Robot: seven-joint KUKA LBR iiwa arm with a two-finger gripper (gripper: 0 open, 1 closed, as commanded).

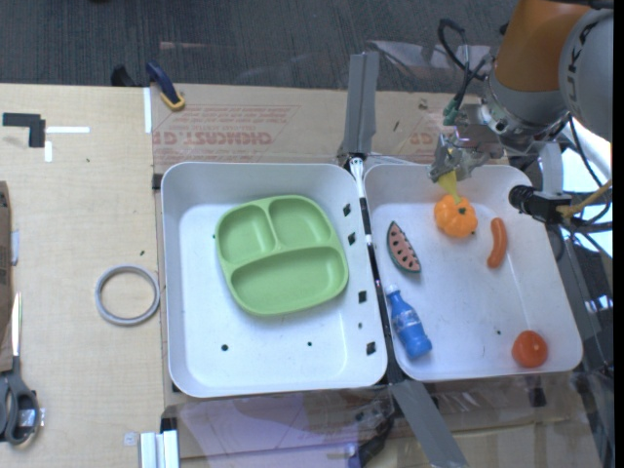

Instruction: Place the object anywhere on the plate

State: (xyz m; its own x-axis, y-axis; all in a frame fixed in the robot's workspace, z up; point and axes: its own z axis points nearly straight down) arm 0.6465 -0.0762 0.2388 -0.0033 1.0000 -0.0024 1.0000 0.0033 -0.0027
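The hand [450,164] sits over the back edge of the right bin [546,359], just above the orange pepper [455,216]. There's a yellowish bit right under it that looks like the pepper's stem, but honestly I can't tell if the hand is apart, together, or actually clamped on it; the view is too small and cluttered there. So I wouldn't call this a hold.

My guess is the pepper is the object in play, since it's the thing directly under the hand. It looks to be resting on the bin floor near the back wall. Just to its right is a little orange sausage [497,242], to its left a watermelon slice [403,248], then further forward a blue bottle [409,326] by the divider and a tomato [529,348] in the front right corner.

The green plate [283,253] is in the left bin [195,291], well apart from all this, with three compartments.

Step-wise this reads as the pick, either going in or just starting to lift. Next it needs a secure grip, a lift high enough to clear the wall between the bins, then a move left and a drop over any compartment. A stem grip seems likely to let the pepper swing or slip.
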